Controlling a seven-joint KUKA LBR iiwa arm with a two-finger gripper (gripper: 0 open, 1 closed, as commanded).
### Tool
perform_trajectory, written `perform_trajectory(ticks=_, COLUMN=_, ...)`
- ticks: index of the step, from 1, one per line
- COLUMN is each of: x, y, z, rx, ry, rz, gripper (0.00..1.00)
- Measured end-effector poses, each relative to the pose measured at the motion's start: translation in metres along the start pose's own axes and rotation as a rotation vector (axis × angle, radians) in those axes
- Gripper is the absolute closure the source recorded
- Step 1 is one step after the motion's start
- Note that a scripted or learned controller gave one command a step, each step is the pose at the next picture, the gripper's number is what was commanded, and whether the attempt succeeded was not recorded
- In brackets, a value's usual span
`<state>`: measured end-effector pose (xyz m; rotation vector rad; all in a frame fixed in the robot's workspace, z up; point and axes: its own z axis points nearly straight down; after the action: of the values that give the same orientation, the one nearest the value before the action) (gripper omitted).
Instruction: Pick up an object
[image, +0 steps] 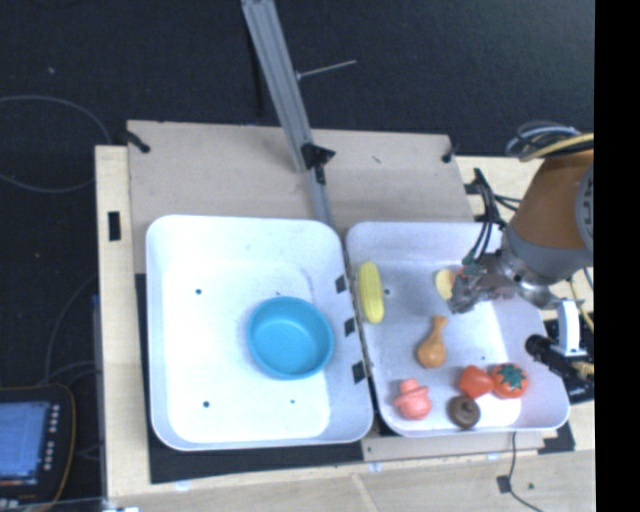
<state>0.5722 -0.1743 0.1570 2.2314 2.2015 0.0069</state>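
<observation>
The gripper (466, 292) is seen low inside the right bin (400, 245), near its upper right part, just beside a small yellow object (443, 281) that peeks out at its left side. Whether anything is pinched, or how wide the pincer stands, cannot be told from this view, since its tip is a dark blur against the white floor.

The step in hand is judged to be a descent or a closing on that yellow object. It would be done well if the tips were centred over the piece before closing, and if the lift were kept straight up so that the bin wall is not struck.

Further out, an orange pear-shaped toy (433, 344) lies just below the gripper, a yellow corn cob (371, 291) rests by the left wall, and 3 more toys sit along the lower edge: a pink one (411, 398), a brown ring (464, 411) and a red tomato (492, 381). A blue bowl (290, 336) sits in the left bin (190, 260).

The arm (555, 215) is reached in from the right, wrist bent downward.
</observation>
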Motion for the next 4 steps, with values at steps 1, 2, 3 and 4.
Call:
perform_trajectory(ticks=1, x=-0.002, y=0.001, z=-0.044, rx=0.003, ry=0.002, rz=-0.006, gripper=1.00)
perform_trajectory(ticks=2, x=-0.004, y=0.003, z=-0.101, rx=0.000, ry=0.002, rz=-0.020, gripper=1.00)
perform_trajectory(ticks=3, x=0.048, y=-0.003, z=-0.106, rx=0.009, ry=0.005, rz=-0.022, gripper=1.00)
perform_trajectory(ticks=4, x=0.103, y=-0.010, z=-0.107, rx=0.010, ry=0.004, rz=-0.022, gripper=1.00)
